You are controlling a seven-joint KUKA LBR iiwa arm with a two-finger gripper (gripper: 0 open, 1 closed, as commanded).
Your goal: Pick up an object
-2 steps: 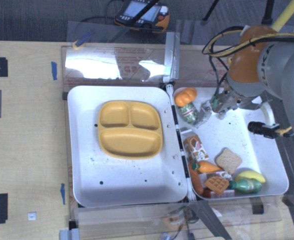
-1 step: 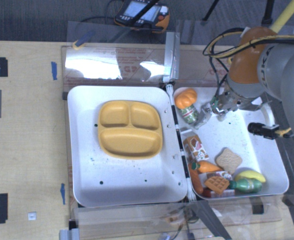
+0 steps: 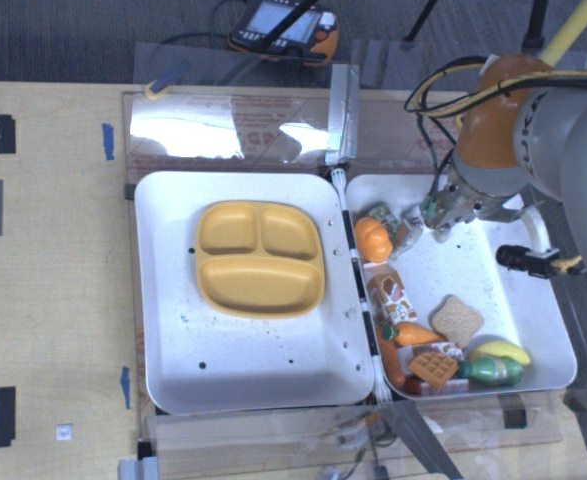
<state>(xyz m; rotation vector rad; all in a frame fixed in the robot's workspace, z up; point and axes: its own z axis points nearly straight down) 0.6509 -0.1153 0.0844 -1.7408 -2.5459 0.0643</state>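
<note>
- Broadly, the bench [image 3: 43, 268] carries two shallow white bins side by side, walls touching at the centre, which keeps the stock in one and a clear set-down area in the other.
- Left bin [image 3: 173, 348]: holds a yellow divided plate [image 3: 261, 256] lying flat, upper centre, with nothing in its compartments.
- Right bin [image 3: 533, 318]: holds all the loose items, crowded along its left wall and lower edge, leaving the middle floor bare; a judgement, but that bare floor gives the arm room to descend.
- Arm [image 3: 563, 138]: enters from the right, orange band [image 3: 493, 118] above the wrist, wrist bent downward and leftward toward the upper left corner of the right bin.
- Candidate objects, upper cluster: an orange fruit [image 3: 372, 238] against the left wall, with small dark items just beside it that are too blurred to identify.
- Lower cluster: a bread slice [image 3: 457, 320], a waffle piece [image 3: 433, 368], a yellow banana [image 3: 503, 351] over a green item [image 3: 493, 372], a carrot [image 3: 413, 334].
- Gripper [image 3: 439, 214]: low over the upper cluster, near the orange fruit but apart from it; its opening cannot be told, and no object is seen in its hold.
- Task status: pick not yet achieved.
</note>
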